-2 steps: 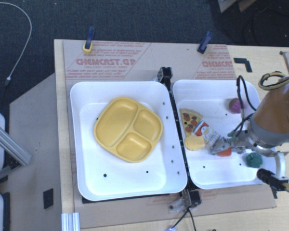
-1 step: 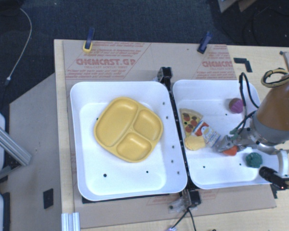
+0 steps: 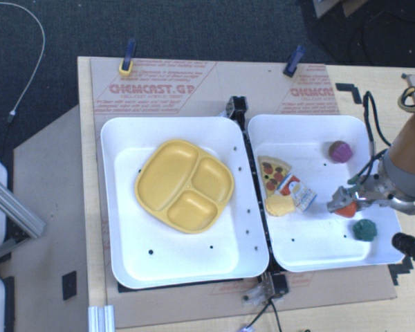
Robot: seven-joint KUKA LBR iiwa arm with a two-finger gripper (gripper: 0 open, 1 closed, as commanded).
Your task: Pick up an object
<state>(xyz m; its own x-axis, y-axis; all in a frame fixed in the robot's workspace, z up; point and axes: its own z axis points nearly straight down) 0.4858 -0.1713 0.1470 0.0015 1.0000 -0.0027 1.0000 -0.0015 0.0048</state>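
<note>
Yellow moulded-plastic divided plate point(image 3: 185, 184) sits alone in the left white bin point(image 3: 117, 206), well apart from the action, so we skip it. We see the grey two-finger gripper point(image 3: 340, 202) low over the right white bin point(image 3: 311, 254), coming in from the right side, with a small red-orange rounded object point(image 3: 346, 211) right at its tips. Red thing lies just below and touching the fingertips on the near side, partly covered by them; we cannot tell if the gripper is apart or closed on it, and we cannot say it is held. We judge red object as the likely target since it is nearest. Its long axis cannot be read, too much hidden. Other candidates: dark green bumpy ball point(image 3: 364, 229) just beside, toward the near right corner; purple round toy point(image 3: 341, 151) farther toward the back wall; toy pizza slice point(image 3: 272, 171) and a pale yellow chunk with a clear wrapper point(image 3: 288, 200) to the left of the gripper, near the divider between bins. Next move probably turns on the tips straddling the red piece without nudging the green ball.
</note>
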